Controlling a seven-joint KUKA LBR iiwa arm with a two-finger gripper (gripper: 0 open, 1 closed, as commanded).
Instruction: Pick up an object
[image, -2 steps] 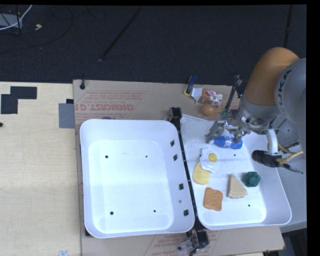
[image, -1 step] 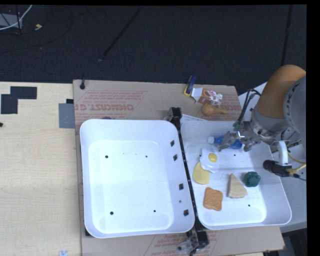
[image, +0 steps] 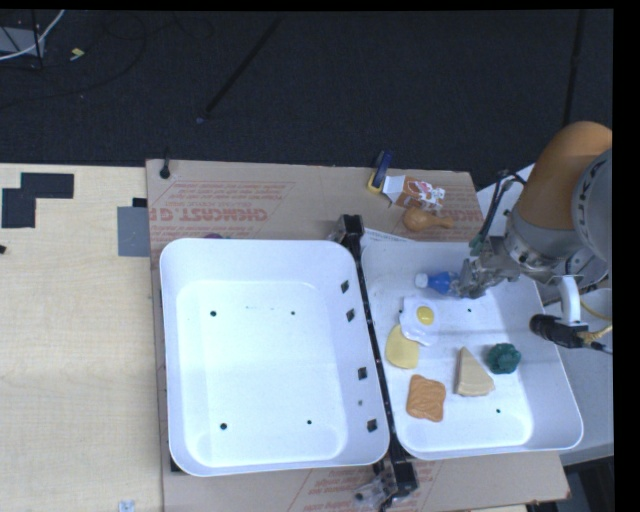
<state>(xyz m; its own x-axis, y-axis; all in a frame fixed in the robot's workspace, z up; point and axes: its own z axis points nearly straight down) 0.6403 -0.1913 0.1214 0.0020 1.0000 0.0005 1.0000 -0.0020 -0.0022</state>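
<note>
the arm is reaching in from the right with its hand (image: 470, 283) hanging low over the upper part of the right bin (image: 555, 425), just beside a small blue and white bottle (image: 436, 283); i cannot tell whether the hand is released or clenched, since it is too small and dark against the arm. the other things are lying lower in that bin: a fried egg toy (image: 421, 319), a pale yellow disc (image: 402, 349) touching it, a brown biscuit-like piece (image: 426, 397), a cheese wedge (image: 473, 374) and a dark green lump (image: 503, 357). i am thinking the bottle is the likely target, and that it could be rolling away if a finger is nudging its side rather than straddling it, or getting pushed against the bin wall. the left bin (image: 180, 300) is sitting beside it. on the cardboard sheet (image: 250, 200) under the bins, red printing is showing upside down and mirrored; i am not making it out reliably. a small packet (image: 420, 192) is lying behind the bins, its label unreadable.
</note>
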